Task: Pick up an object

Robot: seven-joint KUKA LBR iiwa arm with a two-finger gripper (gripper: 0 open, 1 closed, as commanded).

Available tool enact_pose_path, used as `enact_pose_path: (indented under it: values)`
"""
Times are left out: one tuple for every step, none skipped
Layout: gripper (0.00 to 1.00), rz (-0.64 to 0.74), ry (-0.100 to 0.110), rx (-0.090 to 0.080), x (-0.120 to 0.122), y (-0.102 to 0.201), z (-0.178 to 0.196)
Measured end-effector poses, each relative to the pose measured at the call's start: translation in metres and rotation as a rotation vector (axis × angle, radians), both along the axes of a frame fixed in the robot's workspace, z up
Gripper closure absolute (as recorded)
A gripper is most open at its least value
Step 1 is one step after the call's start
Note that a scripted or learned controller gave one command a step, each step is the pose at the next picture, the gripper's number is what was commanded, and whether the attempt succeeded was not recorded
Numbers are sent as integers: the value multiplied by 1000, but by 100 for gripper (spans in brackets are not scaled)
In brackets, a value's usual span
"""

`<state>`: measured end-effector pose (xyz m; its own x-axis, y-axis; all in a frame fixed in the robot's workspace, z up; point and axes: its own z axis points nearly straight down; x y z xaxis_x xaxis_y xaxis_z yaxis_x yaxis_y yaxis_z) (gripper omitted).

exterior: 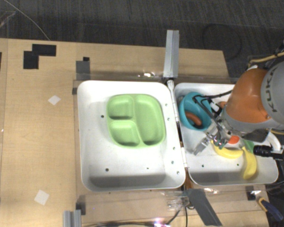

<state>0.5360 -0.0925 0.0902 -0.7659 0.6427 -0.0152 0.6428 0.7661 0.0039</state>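
The left bin holds a green divided tray. In the right bin, the arm covers much of the middle. A teal bowl with a brown-red object inside sits at the far left corner. The gripper is low over the bin floor; if it is released or clenched, one cannot tell. The yellow banana lies just beside it, to the right, not between the fingers.

Glossy green plastic tray, smooth white bins, matt wooden bench
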Motion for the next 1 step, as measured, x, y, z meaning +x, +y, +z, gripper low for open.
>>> enact_pose_path:
  values:
    - [0,-75,2,3,66,1,-2]
